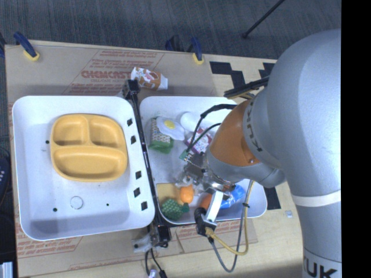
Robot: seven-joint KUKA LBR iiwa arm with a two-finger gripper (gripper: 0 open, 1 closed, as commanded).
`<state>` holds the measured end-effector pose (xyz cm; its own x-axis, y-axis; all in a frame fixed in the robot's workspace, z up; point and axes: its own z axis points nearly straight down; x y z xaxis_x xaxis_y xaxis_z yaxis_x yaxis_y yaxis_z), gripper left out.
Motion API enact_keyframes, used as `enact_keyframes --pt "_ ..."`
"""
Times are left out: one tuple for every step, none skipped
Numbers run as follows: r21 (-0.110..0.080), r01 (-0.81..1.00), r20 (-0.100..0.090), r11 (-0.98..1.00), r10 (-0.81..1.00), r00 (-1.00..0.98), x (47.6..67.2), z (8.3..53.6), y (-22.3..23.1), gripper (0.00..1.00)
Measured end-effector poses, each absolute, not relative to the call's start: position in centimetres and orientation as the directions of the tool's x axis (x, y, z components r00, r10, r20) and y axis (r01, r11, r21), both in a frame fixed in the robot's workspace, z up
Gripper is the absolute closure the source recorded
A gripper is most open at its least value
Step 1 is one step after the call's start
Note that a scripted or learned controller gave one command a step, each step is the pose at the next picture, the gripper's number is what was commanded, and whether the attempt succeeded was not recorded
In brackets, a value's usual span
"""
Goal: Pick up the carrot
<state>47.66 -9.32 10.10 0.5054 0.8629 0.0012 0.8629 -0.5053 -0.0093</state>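
Camera view has the gripper (191, 184) low in the right bin (255, 204), with the carrot (186, 195) (orange, with a green leafy end) lying just below and touching or nearly touching it. Whether it is clenched or released cannot be told, and a yellow divided tray (88, 146) sits well to its left in the other bin (35, 213).

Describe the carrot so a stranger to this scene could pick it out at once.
Look in the right white bin, the one crowded with toy food, and go to its near edge just left of the gripper. The carrot is the small orange piece there, beside a bumpy green item and a pale yellow one. Its bright orange colour sets it apart from both.
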Motion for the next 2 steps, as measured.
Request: enact_keyframes --pt "-0.009 0.863 0.001 -0.505 0.863 0.505 47.66 10.1 -9.32 0.0" --pt "-0.009 0.863 0.001 -0.505 0.863 0.505 47.66 10.1 -9.32 0.0"
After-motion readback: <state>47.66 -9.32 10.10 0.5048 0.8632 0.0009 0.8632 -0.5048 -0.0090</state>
